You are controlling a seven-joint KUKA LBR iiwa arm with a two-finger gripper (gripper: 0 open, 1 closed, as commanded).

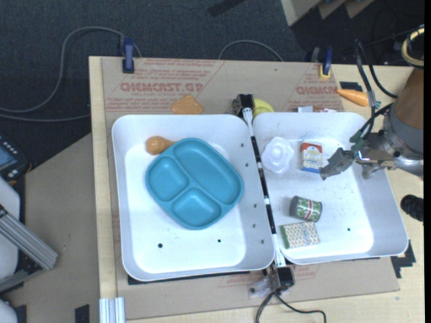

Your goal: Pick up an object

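Note:
The right bin (377, 241) holds a small red and white box (312, 157), a clear plastic cup (278, 155), a green can (306, 209) lying on its side and a patterned packet (300, 235). My gripper (350, 170) hangs over the right bin's middle, just right of the red and white box. It is open, its two dark fingers spread apart with nothing between them. The left bin (135, 241) bears a blue divided plate (193, 182) and a small orange-brown ball (158, 144) at the plate's far-left corner.
Behind the bins on the bench lie an orange lump (186, 104), a yellow object (263, 106) and an orange carrot-like piece (353, 96). Blue clamps (127, 54) grip the bench's far edge. A black clip (242, 103) sits where the bins meet.

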